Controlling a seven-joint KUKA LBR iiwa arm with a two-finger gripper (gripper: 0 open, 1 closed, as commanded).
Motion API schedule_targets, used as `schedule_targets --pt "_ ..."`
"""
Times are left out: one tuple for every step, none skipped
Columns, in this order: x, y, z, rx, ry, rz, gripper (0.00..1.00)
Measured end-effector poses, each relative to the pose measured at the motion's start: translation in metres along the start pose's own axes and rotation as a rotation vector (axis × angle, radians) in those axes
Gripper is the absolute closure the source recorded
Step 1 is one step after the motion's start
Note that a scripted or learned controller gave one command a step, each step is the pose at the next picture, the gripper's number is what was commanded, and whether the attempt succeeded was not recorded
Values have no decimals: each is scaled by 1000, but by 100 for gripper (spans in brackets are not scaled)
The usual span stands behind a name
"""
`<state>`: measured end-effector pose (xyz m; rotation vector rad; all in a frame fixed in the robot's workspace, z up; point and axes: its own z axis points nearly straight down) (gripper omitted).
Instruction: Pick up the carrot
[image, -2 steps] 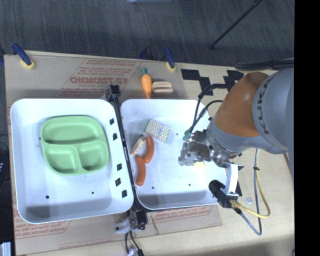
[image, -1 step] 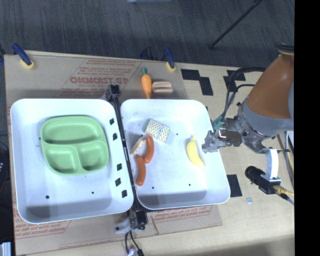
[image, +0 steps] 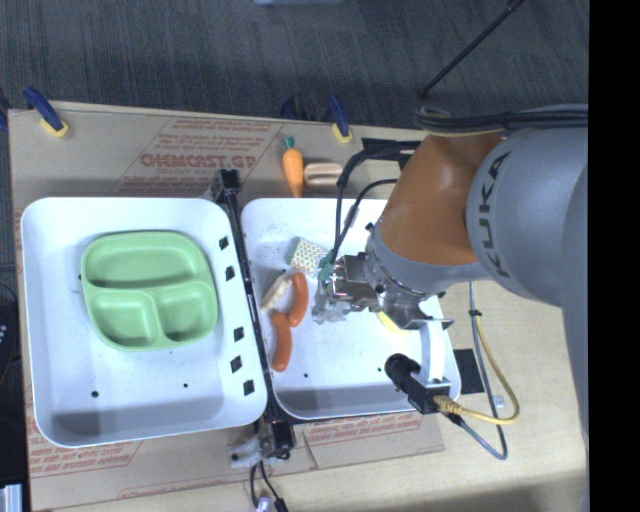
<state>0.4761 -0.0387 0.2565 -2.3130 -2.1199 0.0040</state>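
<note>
The carrot (image: 291, 170) lies on the table (image: 180, 150) outside the bins, at twelve o'clock from the right bin (image: 330, 390), leaf end pointing away. The tool (image: 330, 297) hangs low over the sausages (image: 286, 320) inside that bin, well apart from the carrot; I cannot tell its state.

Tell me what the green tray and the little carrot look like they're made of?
The green tray looks like moulded plastic: even colour, rounded compartments, soft sheen. The carrot, lying on the cardboard behind the bins, seems to be a toy, probably plastic, given its uniform orange and tidy green top.
</note>
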Motion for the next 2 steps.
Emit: schedule_targets --pt "-68 14 -88 -4 -2 -136 100" --pt "-173 15 -74 -4 -2 -50 100"
